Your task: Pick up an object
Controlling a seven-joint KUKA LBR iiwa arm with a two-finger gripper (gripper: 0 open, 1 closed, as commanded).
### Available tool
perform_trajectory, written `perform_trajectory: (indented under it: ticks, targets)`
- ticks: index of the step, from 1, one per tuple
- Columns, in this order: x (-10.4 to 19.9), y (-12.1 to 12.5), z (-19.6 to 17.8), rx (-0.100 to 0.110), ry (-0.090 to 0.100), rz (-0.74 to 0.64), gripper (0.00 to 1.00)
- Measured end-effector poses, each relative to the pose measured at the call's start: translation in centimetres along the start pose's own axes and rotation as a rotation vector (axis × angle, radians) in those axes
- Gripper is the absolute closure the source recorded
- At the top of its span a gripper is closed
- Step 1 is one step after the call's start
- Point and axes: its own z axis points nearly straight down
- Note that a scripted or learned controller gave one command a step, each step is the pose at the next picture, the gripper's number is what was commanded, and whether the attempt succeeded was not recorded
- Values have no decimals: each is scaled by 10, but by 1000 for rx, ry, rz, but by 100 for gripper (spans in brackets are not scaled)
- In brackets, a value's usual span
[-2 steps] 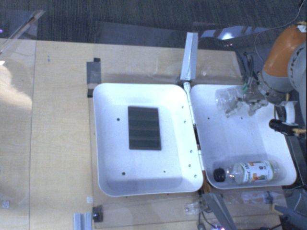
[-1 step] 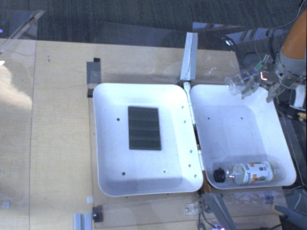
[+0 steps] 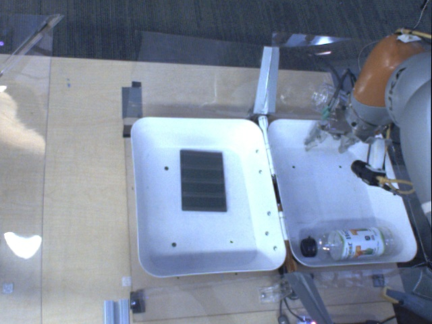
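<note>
A clear plastic bottle with a black cap and a white-and-orange label lies on its side along the near wall of the right bin. A dark ribbed rectangular block lies flat in the middle of the left bin. My gripper hangs over the far part of the right bin, well away from the bottle. Its two pale fingers are spread apart, open, with nothing between them.
A metal divider post stands at the far end between the two bins. The grey arm with its orange band fills the upper right, and a black cable fitting hangs below it over the right bin's right side.
</note>
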Motion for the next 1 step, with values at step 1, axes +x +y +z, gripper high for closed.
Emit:
perform_trajectory:
  ticks: [1]
  targets:
    - [-32,-20,-129,-2,-1,-17,0]
